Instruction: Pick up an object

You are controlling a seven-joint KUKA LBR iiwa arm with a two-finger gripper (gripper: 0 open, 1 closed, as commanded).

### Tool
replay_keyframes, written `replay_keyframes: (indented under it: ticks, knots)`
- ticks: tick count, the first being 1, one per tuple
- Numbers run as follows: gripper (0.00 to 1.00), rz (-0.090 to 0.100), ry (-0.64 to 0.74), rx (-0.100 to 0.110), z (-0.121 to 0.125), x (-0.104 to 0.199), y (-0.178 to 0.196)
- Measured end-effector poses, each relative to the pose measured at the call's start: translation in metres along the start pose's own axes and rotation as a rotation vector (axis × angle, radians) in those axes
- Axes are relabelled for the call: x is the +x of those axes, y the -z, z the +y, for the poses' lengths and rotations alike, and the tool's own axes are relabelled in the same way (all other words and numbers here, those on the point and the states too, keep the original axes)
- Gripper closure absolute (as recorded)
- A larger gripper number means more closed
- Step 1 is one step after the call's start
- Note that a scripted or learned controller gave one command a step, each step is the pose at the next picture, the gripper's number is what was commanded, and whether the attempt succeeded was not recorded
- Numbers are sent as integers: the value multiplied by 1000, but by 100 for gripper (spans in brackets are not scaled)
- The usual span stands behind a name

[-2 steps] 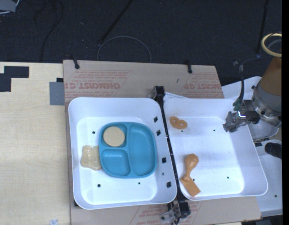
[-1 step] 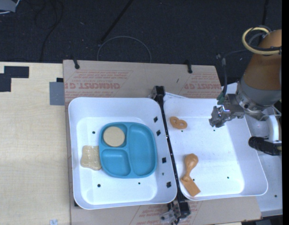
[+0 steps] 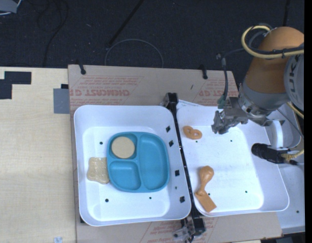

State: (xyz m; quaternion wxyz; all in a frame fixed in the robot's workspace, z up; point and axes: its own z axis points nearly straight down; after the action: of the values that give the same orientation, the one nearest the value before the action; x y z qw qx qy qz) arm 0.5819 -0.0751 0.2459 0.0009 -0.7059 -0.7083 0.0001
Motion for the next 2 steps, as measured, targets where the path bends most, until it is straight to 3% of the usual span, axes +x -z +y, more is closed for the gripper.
replay_keyframes:
  ticks: [2]
  knots:
    - [100, 0, 1, 4, 22, 108, -22]
